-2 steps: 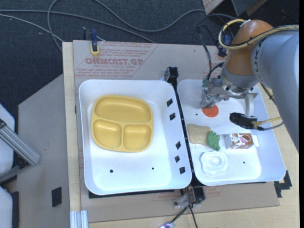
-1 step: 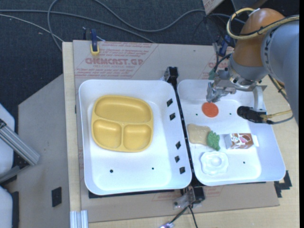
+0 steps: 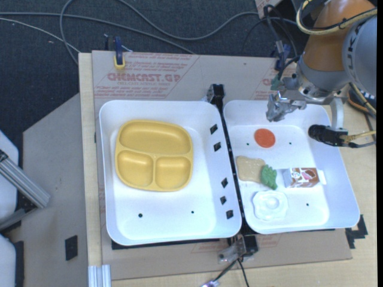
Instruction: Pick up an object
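Two bins sit side by side on the table (image 3: 149, 79). The left bin (image 3: 119, 220) holds a divided plate (image 3: 154, 154) toward its rear left. In the right bin (image 3: 335, 211), a tomato slice (image 3: 265, 137) lies at the rear, a bread slice (image 3: 249, 168) before it, a lettuce piece (image 3: 268, 176) just right of the bread, a packet (image 3: 304, 176) farther right, and a fried egg (image 3: 270, 204) nearest the front. The gripper (image 3: 276, 110) hovers behind the tomato slice.
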Motion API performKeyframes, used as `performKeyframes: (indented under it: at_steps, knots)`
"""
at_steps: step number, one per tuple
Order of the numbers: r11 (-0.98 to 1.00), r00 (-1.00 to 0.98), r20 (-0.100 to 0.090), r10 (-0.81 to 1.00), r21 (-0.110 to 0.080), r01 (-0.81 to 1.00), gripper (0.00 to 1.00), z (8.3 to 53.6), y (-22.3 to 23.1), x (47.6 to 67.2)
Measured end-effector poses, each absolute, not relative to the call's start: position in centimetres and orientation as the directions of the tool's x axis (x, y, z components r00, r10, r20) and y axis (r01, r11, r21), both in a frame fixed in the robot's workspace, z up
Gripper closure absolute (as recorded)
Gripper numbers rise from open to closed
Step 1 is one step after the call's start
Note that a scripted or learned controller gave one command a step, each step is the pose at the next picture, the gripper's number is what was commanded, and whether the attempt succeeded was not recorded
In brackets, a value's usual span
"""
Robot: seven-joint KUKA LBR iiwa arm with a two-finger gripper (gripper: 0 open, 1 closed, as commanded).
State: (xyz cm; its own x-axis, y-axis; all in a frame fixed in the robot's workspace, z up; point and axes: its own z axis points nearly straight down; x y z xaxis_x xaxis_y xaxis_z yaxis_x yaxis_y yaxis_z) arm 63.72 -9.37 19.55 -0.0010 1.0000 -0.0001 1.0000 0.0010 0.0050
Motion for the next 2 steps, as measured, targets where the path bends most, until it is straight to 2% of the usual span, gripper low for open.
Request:
performKeyframes:
  at_steps: [1, 2]
  knots:
    - [0.001, -0.001, 0.000, 1.000, 0.003, 1.000, 1.00, 21.0, -9.4, 63.8]
    - [0.005, -0.005, 0.002, 1.000, -0.002, 1.000, 1.00, 20.4, -4.1, 63.8]
